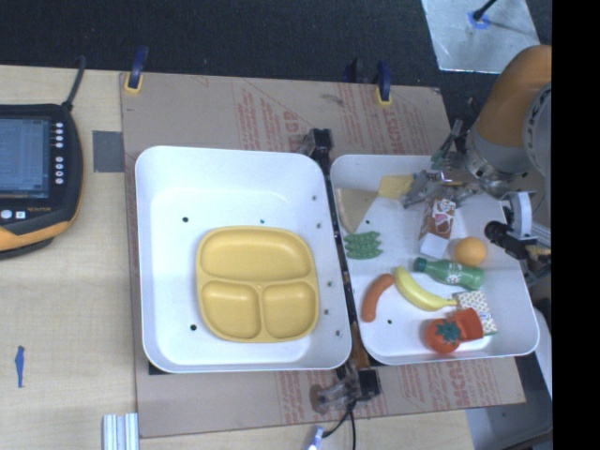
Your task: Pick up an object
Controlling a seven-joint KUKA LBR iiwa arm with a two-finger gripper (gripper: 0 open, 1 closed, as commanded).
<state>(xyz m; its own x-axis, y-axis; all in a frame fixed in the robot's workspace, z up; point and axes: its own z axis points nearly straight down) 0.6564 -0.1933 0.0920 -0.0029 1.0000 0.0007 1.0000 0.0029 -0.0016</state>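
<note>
My gripper (439,187) hangs over the back of the right bin (375,340), open, with nothing between its fingers. Just in front of it lies a brown and white packet (439,223). A yellow wedge (394,186) sits to its left. Further forward are an orange (468,251), a green bottle (450,272), a banana (419,292), an orange-red sausage (376,296), a green pea pod (363,245), a red tomato (441,336) and a red block (466,324).
The left bin (159,251) holds a yellow divided plate (256,283). A control pendant (33,176) rests on the bench at far left. The grey arm with its orange band (511,101) comes in over the right bin's back right corner.
</note>
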